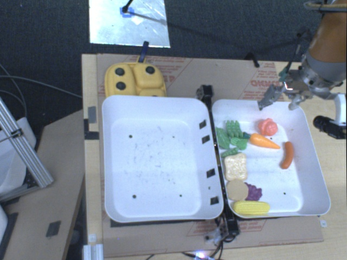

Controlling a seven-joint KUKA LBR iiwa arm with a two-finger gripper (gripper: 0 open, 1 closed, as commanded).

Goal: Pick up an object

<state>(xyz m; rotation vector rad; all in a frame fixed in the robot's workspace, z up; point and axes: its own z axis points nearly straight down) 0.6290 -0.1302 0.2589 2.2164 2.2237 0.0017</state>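
The arm reaches in over the bench's far right corner, its tool hanging with fingers spread apart.

claw above the far rim of the right bin

the claw hangs open over the far edge of the right bin, holding nothing. in that bin lie a pink-red toy, a carrot, a sausage, green vegetables, a pale block, a round biscuit, purple grapes and a corn cob. the left bin sits just beside it on the bench. a yellow tray rests behind the left bin.
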